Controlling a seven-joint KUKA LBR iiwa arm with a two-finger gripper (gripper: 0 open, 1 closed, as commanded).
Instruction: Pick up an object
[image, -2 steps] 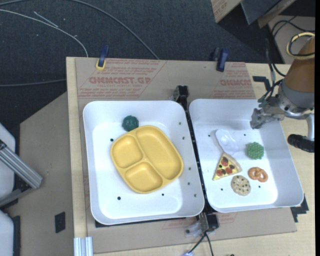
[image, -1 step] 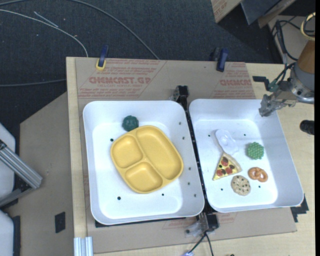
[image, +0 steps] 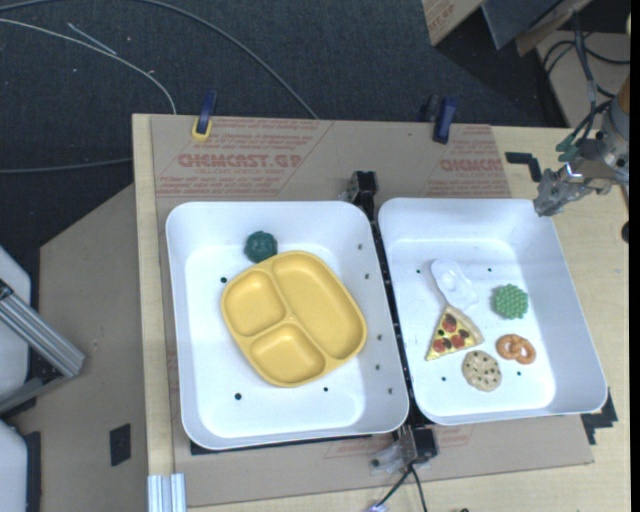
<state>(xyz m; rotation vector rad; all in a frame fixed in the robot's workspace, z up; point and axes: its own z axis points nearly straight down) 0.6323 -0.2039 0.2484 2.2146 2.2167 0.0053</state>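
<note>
From the fixed camera above the bench, the arm's two-finger gripper (image: 552, 200) hung at the upper right, just outside the far right corner of the right-hand shallow white bin (image: 570, 300), nothing visible between its fingers; how far apart they stood could not be told at that size. Candidates for the pick lay grouped in that bin: a translucent white plastic piece (image: 452, 280) near the middle, a round green knobbly toy (image: 510, 300) just to its right, a toy pizza slice with red toppings (image: 453, 334) below, a small brown pretzel (image: 516, 348) and a speckled round cookie (image: 482, 371) toward the near rim. The left-hand white bin (image: 200, 330) held a yellow three-compartment plastic plate (image: 292, 317) and a small dark green ball-shaped toy (image: 261, 245) touching its far edge. Judged from this layout, a clean pick called for carrying the gripper inward over the bin wall, choosing the green knobbly toy, which stood proud and apart from its neighbours, and descending straight over its centre so the flat pretzel and pizza slice nearby were not nudged.
</note>
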